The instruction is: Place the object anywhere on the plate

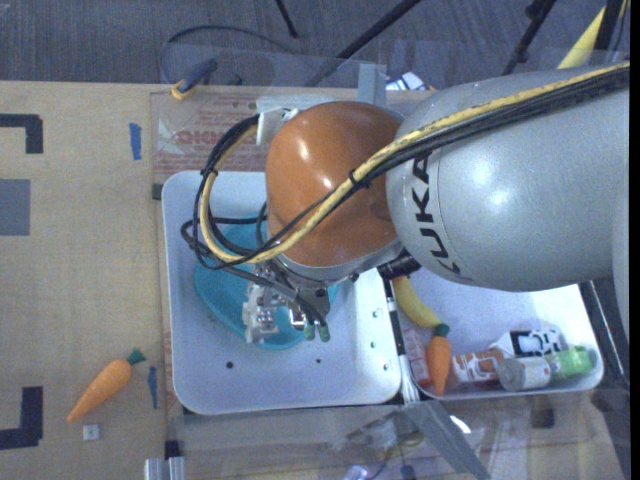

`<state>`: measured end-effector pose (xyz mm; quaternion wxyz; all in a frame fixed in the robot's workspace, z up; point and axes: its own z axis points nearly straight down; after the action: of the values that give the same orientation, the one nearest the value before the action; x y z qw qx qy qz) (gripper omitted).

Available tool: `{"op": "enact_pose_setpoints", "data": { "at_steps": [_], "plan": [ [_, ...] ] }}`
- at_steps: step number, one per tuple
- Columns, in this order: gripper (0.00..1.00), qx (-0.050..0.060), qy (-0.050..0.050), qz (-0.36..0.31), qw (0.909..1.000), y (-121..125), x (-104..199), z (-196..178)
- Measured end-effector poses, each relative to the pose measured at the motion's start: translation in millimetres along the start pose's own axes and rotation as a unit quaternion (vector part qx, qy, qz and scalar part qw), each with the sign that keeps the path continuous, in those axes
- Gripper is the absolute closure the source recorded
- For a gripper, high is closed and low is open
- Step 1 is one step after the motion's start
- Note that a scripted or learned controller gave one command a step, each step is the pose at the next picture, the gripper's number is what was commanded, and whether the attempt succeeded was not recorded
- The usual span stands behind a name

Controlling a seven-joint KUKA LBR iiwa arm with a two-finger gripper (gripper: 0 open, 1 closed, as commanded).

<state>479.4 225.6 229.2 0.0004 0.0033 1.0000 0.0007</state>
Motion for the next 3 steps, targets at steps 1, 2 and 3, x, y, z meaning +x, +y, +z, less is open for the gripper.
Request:
{"op": "enact_pose_setpoints", "data": {
  "at_steps": [1,2,3],
  "plan": [
    [0.0,0.0,0.0,0.0,1.0,-0.3,-0.2,0.0],
    [1.0,-0.002,-0.002,0.001,1.0,0.5,-1.5,-10.7],
    [0.0,-0.002,-0.002,0.001,1.0,0.3,-1.6,-10.7]
  ]
}}
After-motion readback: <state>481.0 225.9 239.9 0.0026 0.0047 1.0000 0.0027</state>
